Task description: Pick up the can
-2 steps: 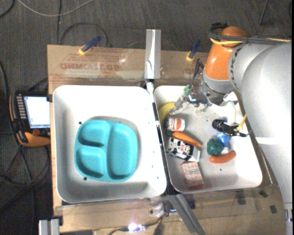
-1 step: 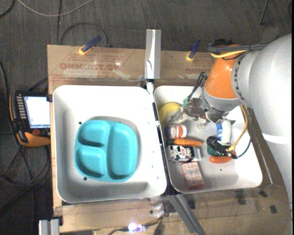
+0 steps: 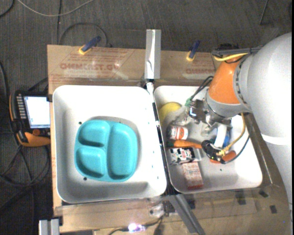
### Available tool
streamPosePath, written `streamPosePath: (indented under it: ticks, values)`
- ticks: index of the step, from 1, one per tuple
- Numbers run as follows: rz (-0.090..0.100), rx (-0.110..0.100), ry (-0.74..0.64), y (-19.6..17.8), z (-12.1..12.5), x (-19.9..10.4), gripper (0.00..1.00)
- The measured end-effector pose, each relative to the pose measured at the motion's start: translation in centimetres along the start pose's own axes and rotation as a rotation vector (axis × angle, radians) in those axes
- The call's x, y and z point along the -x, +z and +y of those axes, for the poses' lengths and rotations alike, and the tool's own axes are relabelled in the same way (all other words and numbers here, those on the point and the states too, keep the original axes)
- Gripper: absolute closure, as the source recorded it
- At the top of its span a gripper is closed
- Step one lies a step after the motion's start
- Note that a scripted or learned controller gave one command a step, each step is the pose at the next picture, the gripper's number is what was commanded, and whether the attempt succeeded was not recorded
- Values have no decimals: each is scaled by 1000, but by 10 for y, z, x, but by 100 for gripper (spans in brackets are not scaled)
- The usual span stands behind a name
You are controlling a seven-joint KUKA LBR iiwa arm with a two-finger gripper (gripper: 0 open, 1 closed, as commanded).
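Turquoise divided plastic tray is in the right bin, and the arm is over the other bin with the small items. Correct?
Not quite. The camera view shows the turquoise divided plastic tray in the left white bin, not the right. The arm is over the right white bin with the small items, as you said.

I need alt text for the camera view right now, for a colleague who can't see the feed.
The grey arm with its orange band reaches from the right over the right bin, above a cluster holding a small can, a yellow ball, an orange marker and a small box. The left bin holds a teal divided plate.
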State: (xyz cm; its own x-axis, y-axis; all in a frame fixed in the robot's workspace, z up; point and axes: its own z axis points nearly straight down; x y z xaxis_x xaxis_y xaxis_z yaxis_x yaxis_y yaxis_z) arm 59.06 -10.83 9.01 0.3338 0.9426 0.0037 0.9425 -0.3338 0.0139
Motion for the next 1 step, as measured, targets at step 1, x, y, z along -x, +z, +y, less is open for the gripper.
streamPosePath:
  ticks: [1]
  values:
    - [-16,-48,-53,2,54,-18,0]
